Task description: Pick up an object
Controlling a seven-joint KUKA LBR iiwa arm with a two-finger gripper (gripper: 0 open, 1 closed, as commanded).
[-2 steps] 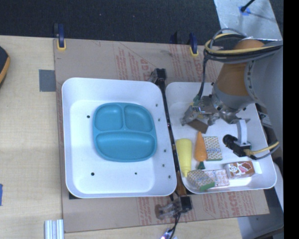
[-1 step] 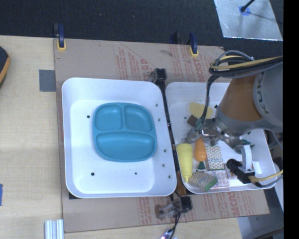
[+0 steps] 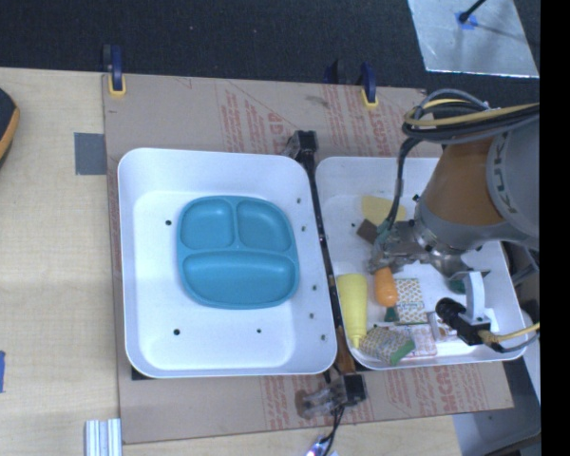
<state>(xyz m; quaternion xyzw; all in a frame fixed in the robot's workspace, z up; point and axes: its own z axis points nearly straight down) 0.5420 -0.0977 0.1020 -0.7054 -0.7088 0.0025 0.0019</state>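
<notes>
the gripper point(image 3: 391, 251) is down in the right bin point(image 3: 342, 183), parked right above a small orange object point(image 3: 387, 287) that sits just beside a yellow bottle point(image 3: 353, 308). it might be brushing the orange thing, but honestly can't tell how wide it's open. blue divided plate point(image 3: 237, 252) sits in the left bin point(image 3: 152, 345).

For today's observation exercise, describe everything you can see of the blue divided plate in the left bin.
The blue divided plate is a rounded-rectangle dish of what looks like smooth, matte plastic, light blue all over. Raised ridges split it into three compartments: two smaller ones along the far side and one wide one along the near side. All three look bare. It lies flat and right side up, near the middle of the shallow white left bin, resting on the floor and apart from the walls. Nothing else touches it.
</notes>
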